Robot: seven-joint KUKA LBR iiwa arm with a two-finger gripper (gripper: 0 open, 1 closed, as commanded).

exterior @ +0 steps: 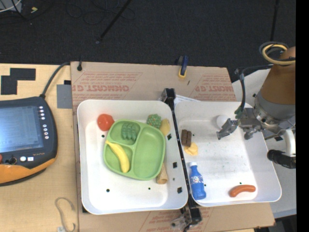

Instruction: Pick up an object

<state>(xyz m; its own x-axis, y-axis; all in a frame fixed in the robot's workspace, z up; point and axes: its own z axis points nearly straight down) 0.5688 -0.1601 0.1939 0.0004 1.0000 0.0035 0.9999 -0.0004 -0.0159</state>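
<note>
Progress: I judge nothing picked yet; lifting is left.
Gripper: two-finger gripper (236, 127) hangs released over the right shallow white bin (260, 178).
Targets: blue plastic bottle (197, 181) near left; orange sausage-shaped toy (242, 190) near right.
Counter: brown cardboard sheet (125, 83) under both bins.
Room: dark floor beyond.

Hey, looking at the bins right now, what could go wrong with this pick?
The gripper hangs over bare floor in the right bin, apart from every object, so closing here would likely grab nothing. The blue bottle and brown block lie close to the bin's left wall, which may block the fingers.
</note>
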